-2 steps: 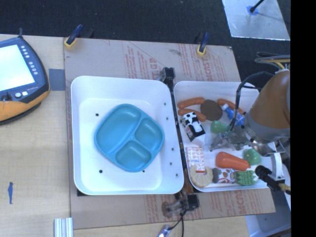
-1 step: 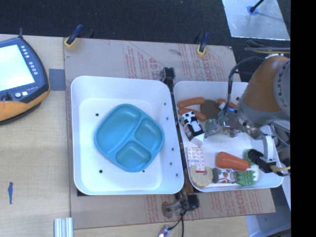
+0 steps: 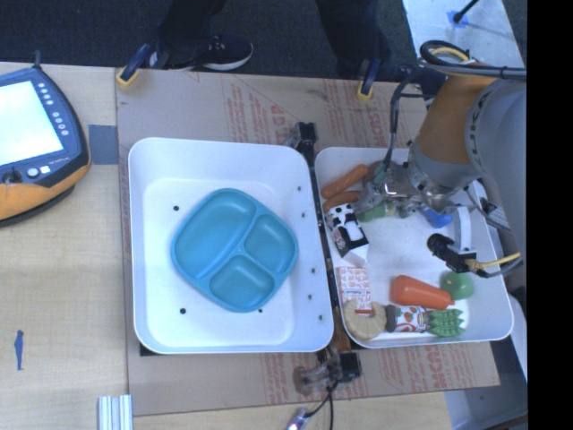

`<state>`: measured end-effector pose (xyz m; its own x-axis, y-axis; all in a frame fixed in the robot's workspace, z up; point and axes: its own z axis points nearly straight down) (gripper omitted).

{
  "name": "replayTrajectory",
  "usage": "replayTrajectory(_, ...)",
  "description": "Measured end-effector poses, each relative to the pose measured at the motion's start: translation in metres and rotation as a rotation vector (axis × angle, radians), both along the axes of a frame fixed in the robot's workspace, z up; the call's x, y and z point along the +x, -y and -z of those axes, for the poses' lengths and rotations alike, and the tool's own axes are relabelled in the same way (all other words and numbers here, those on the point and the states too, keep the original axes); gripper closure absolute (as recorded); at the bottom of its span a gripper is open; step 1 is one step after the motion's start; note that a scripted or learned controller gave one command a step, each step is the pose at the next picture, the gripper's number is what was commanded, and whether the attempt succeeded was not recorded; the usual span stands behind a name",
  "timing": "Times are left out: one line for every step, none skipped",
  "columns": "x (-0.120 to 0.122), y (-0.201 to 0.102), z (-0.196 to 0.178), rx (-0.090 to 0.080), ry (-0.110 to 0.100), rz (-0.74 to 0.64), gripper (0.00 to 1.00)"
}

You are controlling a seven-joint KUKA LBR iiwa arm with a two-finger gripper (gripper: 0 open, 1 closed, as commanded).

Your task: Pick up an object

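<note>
Pincer: low over the right bin's far edge, amid clutter; whether apart or together cannot be told. Candidates: carrot at the far-left corner, just beside; orange toy and green piece toward the near edge. Left bin: blue divided plate. Risk: crowded items may jam or deflect the grasp.

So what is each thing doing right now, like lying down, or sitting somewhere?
Blue divided plate: lying flat in the left bin, right side up.
Carrot: lying on its side in the right bin.
Orange sausage-like toy: lying near the right bin's top left corner.
Gripper: low over the right bin's upper part; grip too hidden to tell.
Tablet: on the bench, screen lit.
</note>
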<state>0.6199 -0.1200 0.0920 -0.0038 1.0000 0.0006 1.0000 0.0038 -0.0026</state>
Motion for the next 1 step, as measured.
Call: replayTrajectory(0.0307,-0.0192,0.0024,0.004,-0.029,0.008,0.00)
